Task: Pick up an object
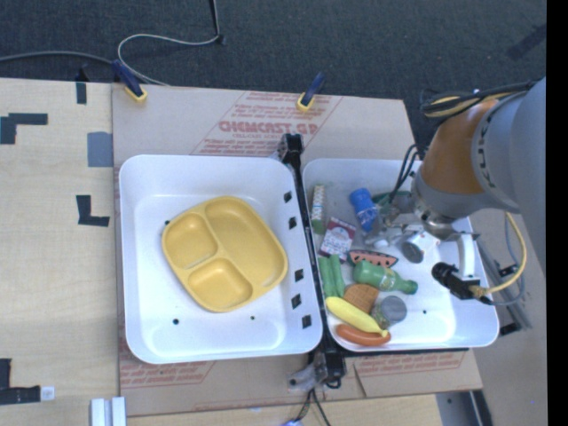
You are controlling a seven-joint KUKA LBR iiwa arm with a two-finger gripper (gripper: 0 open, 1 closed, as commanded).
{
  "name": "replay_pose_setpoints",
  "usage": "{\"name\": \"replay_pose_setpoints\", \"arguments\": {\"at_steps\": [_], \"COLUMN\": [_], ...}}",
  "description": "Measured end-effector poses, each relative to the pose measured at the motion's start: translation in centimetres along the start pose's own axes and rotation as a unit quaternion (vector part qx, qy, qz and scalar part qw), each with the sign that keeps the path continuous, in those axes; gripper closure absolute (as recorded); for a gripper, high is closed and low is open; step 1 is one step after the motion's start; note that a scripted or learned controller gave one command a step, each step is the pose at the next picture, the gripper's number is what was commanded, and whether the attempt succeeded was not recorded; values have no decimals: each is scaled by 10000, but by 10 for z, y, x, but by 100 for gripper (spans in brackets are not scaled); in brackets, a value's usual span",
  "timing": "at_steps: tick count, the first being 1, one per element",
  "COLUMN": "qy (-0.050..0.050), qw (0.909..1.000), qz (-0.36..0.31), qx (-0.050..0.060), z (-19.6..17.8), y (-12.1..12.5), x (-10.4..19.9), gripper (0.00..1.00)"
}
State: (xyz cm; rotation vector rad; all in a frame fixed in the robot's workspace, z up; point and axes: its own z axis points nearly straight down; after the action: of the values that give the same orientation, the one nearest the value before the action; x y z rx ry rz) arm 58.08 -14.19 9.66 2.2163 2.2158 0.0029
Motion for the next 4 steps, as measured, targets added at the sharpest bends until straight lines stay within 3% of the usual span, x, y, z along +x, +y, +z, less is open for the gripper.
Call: {"name": "replay_pose_setpoints", "arguments": {"at_steps": [1, 2, 3, 4], "qy": [19, 21, 23, 18], "qw": [10000, 10000, 10000, 10000], "qz": [-10, -9, -3, -10], "qx": [28, 35, 56, 14], "z": [-146, -145, -30, 11], "y": [-31, -31, 1, 45], "x": [52, 52, 38, 46], "gripper": [100, 0, 0, 0]}}
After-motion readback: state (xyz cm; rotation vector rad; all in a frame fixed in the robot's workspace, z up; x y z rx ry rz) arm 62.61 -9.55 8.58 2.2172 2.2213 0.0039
